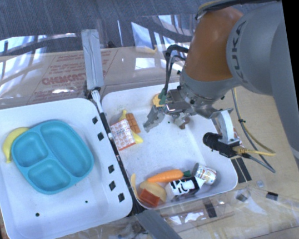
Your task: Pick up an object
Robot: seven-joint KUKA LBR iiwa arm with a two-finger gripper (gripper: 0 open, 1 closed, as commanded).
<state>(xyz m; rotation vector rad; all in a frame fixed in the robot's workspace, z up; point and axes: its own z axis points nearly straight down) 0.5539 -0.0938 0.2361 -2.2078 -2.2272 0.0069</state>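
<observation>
Along the lower edge of the right-hand shallow white bin (160,153) lies a small heap of things: a pale round slice-like piece with a reddish-brown patch (151,192) at the left, an orange toy carrot (165,176) lying flat just above it, a black-and-white printed packet (184,186) to its right, and a small white can-shaped container with a coloured label (205,175) tilted at the right end of the heap. All four lie close together, touching or nearly so. Higher in the same bin, near its left wall at the centre of the frame, a white packet with red print (121,134) rests on a yellow piece, with a small orange block (132,122) just beside it on the upper right. The left-hand shallow white bin (19,221) carries a light blue plastic divided plate with three compartments (52,155), and a yellow curved piece (12,141) peeks out from under the plate's upper-left edge. Above the right bin's upper middle hangs the two-finger gripper (165,117), its grey fingers spread apart with nothing between them, well clear of the heap below and to the right of the orange block. Behind it, the grey arm with its orange band (213,44) fills the upper right of the frame.
</observation>
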